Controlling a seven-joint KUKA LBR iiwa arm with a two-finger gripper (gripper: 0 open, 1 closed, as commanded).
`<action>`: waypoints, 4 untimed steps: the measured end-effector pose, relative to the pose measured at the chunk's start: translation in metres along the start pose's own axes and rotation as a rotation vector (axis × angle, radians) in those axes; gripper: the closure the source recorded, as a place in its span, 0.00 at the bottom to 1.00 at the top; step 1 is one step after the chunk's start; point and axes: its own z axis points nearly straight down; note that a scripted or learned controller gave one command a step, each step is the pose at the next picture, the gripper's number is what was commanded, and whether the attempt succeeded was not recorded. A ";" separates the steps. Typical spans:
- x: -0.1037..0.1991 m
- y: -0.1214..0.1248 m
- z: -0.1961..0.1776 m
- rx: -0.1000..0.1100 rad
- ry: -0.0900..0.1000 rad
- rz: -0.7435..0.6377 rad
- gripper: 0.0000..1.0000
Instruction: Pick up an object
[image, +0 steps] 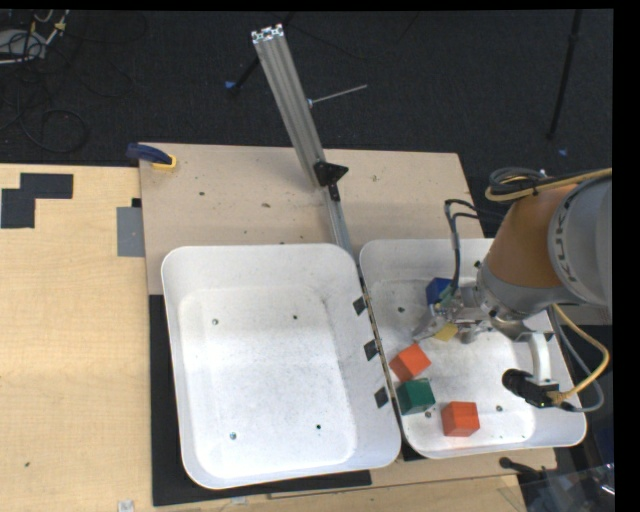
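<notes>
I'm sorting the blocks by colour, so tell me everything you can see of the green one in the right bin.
The green block is a small, dark green cube-like piece with a matte look, material unclear. It lies on the floor of the right bin, near that bin's left wall, slightly turned rather than square to it. An orange block sits just above it, close or touching at a corner; another orange block lies apart to its right. The hand is away from it.

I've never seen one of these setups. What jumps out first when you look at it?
The bulky grey arm with an orange band reaches in from the right and dips its gripper into the right-hand shallow white bin. There, bright blocks lie scattered: two orange cubes, a green cube, and a blue piece by the gripper. A slanted silver metal rail rises behind the bins.
</notes>
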 end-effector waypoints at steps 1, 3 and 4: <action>-0.002 0.000 -0.012 -0.002 0.000 0.008 1.00; -0.008 0.013 -0.102 -0.009 -0.002 -0.002 1.00; -0.010 0.013 -0.155 -0.010 -0.002 -0.003 1.00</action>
